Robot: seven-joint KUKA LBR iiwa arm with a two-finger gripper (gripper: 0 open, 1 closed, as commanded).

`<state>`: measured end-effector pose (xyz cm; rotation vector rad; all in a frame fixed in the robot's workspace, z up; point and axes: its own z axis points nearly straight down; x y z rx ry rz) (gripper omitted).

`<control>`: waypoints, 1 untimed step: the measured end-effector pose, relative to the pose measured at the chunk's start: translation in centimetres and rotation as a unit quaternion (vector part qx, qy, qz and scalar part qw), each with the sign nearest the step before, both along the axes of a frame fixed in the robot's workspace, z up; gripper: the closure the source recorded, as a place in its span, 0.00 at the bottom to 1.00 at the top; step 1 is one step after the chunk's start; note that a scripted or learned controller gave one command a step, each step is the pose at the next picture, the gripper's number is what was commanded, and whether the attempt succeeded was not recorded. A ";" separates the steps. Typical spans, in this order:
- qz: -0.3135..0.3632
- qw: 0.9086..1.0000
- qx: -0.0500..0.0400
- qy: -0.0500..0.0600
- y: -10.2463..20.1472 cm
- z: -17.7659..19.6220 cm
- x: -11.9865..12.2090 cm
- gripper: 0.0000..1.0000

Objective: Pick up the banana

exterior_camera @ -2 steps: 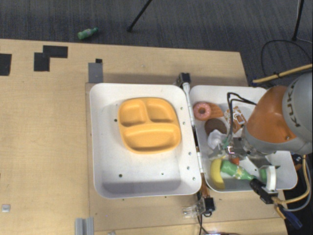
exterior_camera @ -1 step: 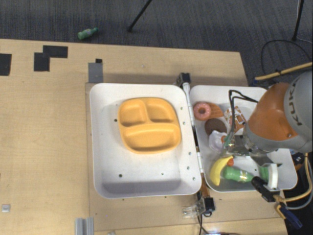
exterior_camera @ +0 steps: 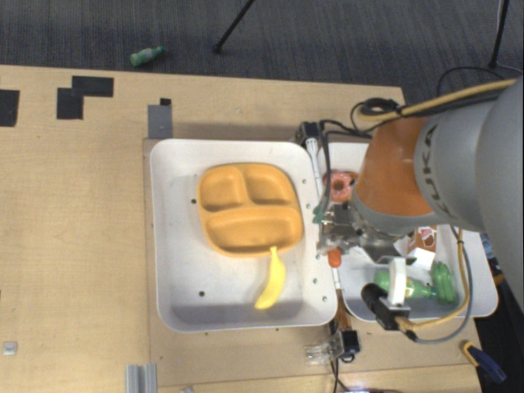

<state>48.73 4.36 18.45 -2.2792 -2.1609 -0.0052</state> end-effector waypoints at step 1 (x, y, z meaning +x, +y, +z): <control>0.124 0.992 -0.002 0.000 5.4 2.1 6.6 1.00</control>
